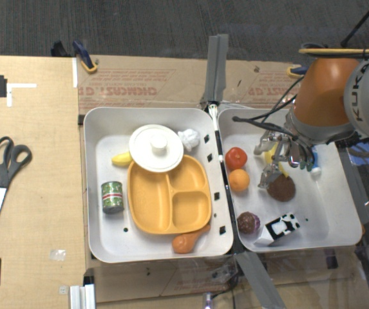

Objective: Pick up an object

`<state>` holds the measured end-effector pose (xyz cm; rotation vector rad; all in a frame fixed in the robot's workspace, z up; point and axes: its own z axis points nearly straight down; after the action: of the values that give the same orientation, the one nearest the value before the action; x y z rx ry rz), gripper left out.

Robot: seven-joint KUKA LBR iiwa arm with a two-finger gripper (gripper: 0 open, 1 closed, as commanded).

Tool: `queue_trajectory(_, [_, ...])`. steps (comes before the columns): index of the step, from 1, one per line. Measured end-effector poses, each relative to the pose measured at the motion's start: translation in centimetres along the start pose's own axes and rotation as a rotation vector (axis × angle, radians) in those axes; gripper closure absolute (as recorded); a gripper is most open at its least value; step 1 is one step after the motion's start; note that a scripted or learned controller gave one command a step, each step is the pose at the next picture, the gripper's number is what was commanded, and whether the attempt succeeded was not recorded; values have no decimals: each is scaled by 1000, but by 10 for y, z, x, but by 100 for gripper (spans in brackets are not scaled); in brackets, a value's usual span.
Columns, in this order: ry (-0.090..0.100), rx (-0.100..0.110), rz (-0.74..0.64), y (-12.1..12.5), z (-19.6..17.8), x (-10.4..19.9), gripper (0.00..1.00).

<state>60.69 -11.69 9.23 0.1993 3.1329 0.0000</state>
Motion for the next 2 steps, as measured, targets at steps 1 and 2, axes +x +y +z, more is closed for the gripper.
queue_trajectory(1, [-6, 1, -3, 1, -11, -2, 100])
queue_trajectory(2, [-5, 1, -3, 1, -11, -2, 0])
